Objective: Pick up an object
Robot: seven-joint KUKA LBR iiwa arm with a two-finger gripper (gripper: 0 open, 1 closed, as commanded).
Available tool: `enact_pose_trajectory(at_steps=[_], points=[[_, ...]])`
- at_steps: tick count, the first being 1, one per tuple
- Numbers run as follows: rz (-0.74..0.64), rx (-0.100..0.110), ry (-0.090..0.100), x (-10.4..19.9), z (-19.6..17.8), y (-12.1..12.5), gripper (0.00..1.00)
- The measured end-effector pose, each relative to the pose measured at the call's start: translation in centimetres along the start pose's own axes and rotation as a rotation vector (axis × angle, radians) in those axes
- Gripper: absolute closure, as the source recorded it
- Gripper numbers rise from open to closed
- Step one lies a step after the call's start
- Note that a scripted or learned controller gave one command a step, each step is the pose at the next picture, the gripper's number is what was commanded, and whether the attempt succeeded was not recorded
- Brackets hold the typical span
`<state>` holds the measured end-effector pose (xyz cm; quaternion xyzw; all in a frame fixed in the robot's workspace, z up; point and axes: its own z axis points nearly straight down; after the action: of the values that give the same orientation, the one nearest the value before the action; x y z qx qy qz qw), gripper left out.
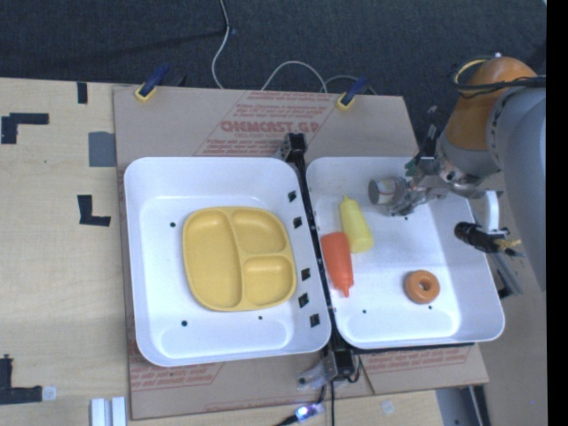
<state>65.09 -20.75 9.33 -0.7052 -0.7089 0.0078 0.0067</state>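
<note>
Grey gripper (393, 193) hangs over the right bin (444, 322), approach stage; grip state I cannot tell. Next: descend onto the yellow bottle (356, 224) nearby.

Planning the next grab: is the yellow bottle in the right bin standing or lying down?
Lying down. The yellow bottle shows its full length on the floor of the right bin, beside the orange bottle.

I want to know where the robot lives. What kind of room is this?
Probably a robot testing lab: two white bins on a cardboard-topped bench, toy-like items such as a doughnut, and a cable.
</note>
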Motion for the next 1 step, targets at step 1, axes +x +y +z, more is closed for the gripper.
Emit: enact_pose_trajectory(at_steps=[1], points=[[0.003,-0.023,0.001,0.96,-5.67,0.25,1.00]])
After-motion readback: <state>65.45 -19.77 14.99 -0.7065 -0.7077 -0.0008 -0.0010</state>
